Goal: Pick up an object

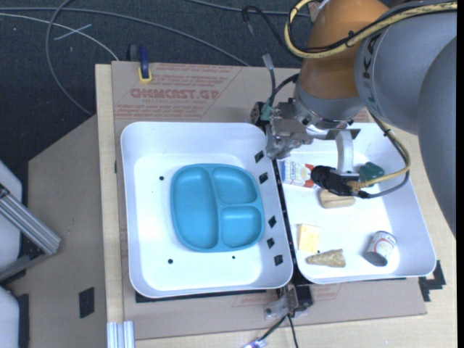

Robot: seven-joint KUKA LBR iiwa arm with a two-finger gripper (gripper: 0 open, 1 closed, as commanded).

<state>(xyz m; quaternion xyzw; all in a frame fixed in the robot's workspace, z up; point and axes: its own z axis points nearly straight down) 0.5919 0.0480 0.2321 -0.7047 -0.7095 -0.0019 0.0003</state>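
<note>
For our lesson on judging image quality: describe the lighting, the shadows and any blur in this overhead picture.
Camera view: even, bright light; the white bins look nearly washed out; the blue tray casts only a soft shadow; the arm, close to the lens, looks soft, while the small can stays fairly sharp.

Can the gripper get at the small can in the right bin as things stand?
Probably yes. The can lies by itself near the right bin's front corner, nothing on top; the gripper sits at the back.

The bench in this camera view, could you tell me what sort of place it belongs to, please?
Probably a robotics lab set up for grasping trials. A grey and orange arm reaches over two white bins, small test objects such as a can lie in one, and loose cables trail across the dark floor.
</note>
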